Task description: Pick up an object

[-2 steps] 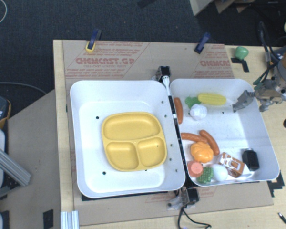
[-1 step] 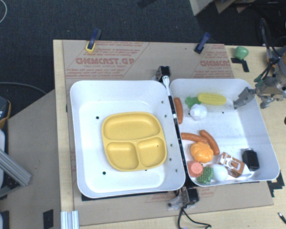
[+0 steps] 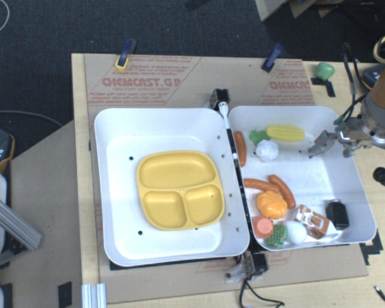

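Plenty of stuff to choose from in the right bin, and that's kind of the problem for this pick. The gripper is sitting above the bin's upper right area with its two fingers spread apart and nothing between them, over bare white floor. Nearest candidates are the corn cob and the white ball off to its left, with a little green leafy piece tucked against the corn. Further down the bin there's a pair of sausages, an orange pepper-looking thing, a broccoli floret, a pink round slice, a white egg-ish thing, a small printed packet and a black block — all bunched close together near the bottom edge. One more sausage lies right along the left wall. If it were me I'd go for the corn cob: it lies crossways with open floor below it, so the fingers can straddle its narrow width rather than its length. I'd stay away from the bottom cluster, since a finger coming down there probably lands on a neighbour, and the wall sausage leaves no room for a finger on the wall side. The left bin just has the yellow divided tray in it — not a great grab for a two-finger setup, I'd guess.
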